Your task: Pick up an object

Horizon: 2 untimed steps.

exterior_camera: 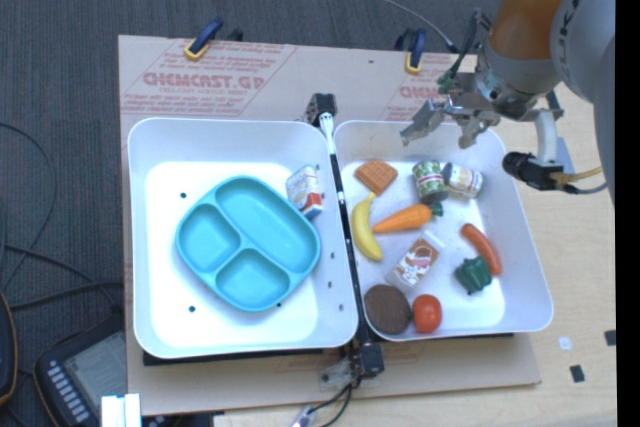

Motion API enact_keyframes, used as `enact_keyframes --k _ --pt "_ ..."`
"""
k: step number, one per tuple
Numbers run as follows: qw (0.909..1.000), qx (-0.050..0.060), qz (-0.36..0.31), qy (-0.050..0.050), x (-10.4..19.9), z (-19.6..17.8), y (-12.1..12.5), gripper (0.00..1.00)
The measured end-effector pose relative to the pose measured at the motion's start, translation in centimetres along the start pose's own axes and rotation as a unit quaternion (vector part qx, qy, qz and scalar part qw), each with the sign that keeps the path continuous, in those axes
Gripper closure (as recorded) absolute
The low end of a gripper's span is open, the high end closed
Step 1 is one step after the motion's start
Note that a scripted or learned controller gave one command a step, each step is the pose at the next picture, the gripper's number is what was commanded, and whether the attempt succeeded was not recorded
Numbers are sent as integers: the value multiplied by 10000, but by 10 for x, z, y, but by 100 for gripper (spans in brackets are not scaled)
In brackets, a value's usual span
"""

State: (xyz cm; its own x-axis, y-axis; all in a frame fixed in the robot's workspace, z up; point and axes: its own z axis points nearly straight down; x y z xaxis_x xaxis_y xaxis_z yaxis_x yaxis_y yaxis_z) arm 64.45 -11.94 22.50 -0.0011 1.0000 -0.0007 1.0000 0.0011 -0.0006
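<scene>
**Claw spread above the far rim of the right bin**

Over the twelve-o'clock edge of the right bin [525,245], my gripper [447,124] hangs with its two fingers [421,125] spread apart and nothing between them. One finger points toward nine o'clock, out over the rim; the other sits closer to my wrist. Neither touches any object that I can see.

Just toward six o'clock from my claw lie two small cans [446,180] side by side, tipped over; their labels are green and pale, but the print is too small to read. Toward nine o'clock from them rests a waffle-patterned cracker [377,177]. Further down the bin come a carrot [405,218], a banana [364,229] along the nine-o'clock wall, a small printed box [417,261] whose writing I cannot make out, a red sausage [480,248], a green pepper [474,274], a brown cookie [387,308] and a tomato [427,314], the last two touching at the six-o'clock end.

The left bin [150,245] bears a blue divided plate [248,242], with a small carton [306,191] leaning at its two-o'clock corner, label unreadable.

Both bins sit on a board [250,80] printed in red with "CHEMCAST GP", legible near the eleven-o'clock corner and partly again beside my wrist.
</scene>
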Motion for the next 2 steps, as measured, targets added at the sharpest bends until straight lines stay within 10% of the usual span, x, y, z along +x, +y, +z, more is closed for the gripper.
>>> enact_keyframes --k 1,2 --pt "10000 -21 0 1 -25 138 -25 0" --pt "10000 -40 3 -13 -26 126 -24 100"
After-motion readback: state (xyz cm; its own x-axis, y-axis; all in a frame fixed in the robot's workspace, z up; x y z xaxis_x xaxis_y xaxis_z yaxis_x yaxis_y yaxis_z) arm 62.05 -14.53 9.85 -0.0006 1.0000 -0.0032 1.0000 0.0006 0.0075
